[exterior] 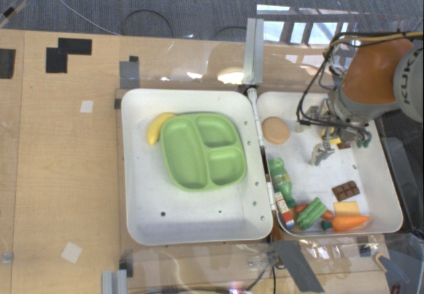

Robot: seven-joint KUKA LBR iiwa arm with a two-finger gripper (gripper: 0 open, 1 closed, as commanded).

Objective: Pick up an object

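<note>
The gripper (322,152) hung over the right bin (377,173), right of frame; whether it gripped anything could not be told. The chocolate (345,189), nearest object, lay just lower right, its long axis slanting up-right.

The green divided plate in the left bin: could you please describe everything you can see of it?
The green divided plate is a rounded-square tray, seemingly plastic, with three compartments: one long at the picture's left, two smaller at its right. It lies flat, face up and slightly rotated, in the left white bin. A yellow banana touches its upper-left edge, partly tucked beneath the rim.
</note>
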